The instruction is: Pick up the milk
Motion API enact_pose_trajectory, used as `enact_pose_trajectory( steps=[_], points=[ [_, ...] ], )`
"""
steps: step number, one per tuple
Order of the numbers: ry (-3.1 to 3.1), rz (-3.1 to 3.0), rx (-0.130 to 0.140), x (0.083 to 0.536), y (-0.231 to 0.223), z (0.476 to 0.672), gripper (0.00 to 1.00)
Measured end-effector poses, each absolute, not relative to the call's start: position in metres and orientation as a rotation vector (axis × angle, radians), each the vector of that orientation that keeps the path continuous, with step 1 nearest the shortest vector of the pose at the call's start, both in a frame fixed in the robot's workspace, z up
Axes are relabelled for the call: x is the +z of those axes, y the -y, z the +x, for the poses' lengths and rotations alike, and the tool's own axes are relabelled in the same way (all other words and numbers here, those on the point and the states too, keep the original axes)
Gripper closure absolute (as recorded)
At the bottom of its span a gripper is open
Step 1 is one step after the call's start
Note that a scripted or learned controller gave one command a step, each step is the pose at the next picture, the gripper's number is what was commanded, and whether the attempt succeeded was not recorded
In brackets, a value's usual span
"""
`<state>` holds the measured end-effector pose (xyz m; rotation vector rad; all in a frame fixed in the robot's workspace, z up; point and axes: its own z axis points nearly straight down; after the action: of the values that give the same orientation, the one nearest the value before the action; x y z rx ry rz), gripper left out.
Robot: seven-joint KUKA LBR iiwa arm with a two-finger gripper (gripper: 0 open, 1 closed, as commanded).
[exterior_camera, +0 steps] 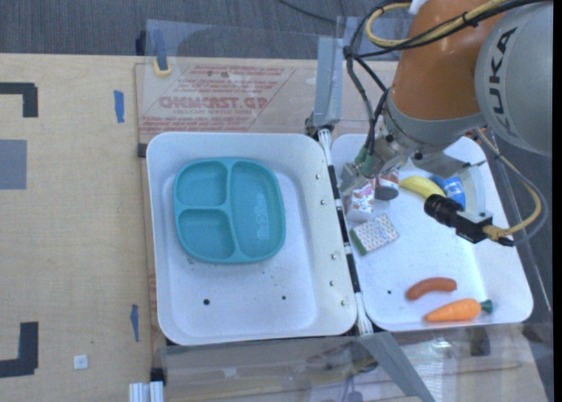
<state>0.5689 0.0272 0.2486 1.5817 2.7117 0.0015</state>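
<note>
The arm (457, 67), grey with an orange band above the wrist, reaches in from the right over the right-hand bin (509, 299), and its hand (373, 163) hangs low over that bin's near-left part, close to the divider between the two bins. The milk (363, 201), a small carton with white and red faces, lies in the right-hand bin just below the hand, beside the divider; it appears to rest on the bin floor, not raised. Whether the hand is apart, together or clamped on the carton cannot be told, since the wrist and cabling cover the contact region. Just below the milk lies a small checked packet (375, 233); to its right are a banana (423, 186) and a blue item (451, 188), partly covered by the arm, and nearer the front edge a sausage (431, 287) and a carrot (455, 310), well apart from the hand. The left-hand bin (176, 304) holds a teal divided plate (229, 210). Judged from this arrangement, the approach to the milk is largely made, whereas a secure grasp and the lift are not yet evident; both remain to be done for the task to count as complete.
</note>
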Motion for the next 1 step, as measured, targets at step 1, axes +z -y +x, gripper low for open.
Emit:
enact_pose_trajectory(
  steps=[1],
  points=[
    [-2.854,1.314,0.0,0.2628,0.004,0.4806,1.0]
  ],
)
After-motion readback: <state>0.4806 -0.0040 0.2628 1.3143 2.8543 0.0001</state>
